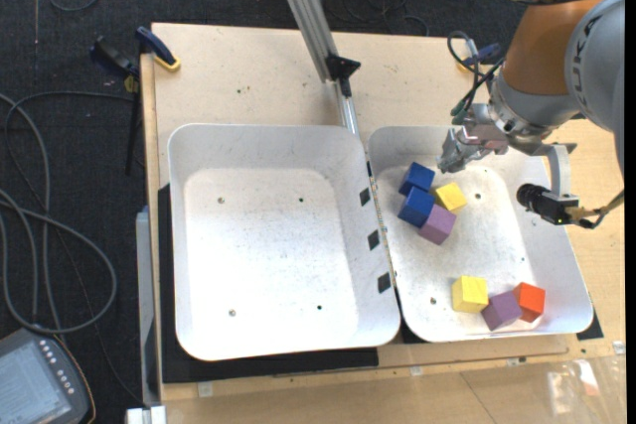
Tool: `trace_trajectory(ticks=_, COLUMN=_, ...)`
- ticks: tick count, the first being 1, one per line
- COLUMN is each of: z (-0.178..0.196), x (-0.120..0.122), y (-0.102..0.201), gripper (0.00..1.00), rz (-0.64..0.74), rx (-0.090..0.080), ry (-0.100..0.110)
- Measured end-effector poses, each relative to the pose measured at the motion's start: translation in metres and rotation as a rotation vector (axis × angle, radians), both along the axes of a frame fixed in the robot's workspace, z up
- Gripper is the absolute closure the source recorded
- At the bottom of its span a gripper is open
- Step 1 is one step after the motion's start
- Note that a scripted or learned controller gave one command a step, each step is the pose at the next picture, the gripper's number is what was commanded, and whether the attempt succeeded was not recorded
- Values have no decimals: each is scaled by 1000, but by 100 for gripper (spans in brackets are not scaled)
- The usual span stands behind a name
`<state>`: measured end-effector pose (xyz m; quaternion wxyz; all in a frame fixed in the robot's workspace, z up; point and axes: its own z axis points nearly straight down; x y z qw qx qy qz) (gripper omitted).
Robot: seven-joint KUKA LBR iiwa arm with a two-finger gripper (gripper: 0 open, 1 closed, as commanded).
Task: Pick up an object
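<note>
While tool (pixel 459 154) hovers, blue cube (pixel 417 179) sits cornerwise; no long axis

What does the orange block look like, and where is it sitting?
The small orange cube-shaped block looks like matte foam or painted wood, with a brighter top face and a darker red-orange side. It sits slightly turned near the front right corner of the right shallow white bin, resting on the bin's floor. A purple block lies right against its left side, and a yellow cube sits just beyond that. The gripper is far off, at the bin's back.
</note>
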<state>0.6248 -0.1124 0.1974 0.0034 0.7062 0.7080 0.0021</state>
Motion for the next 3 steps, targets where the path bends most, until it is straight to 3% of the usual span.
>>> trace_trajectory(ticks=1, z=39, x=1, y=0, gripper=100, rz=0, rx=0, ry=2)
trace_trajectory(ticks=3, z=42, x=-2, y=104, gripper=100, rz=5, rx=3, ry=6)
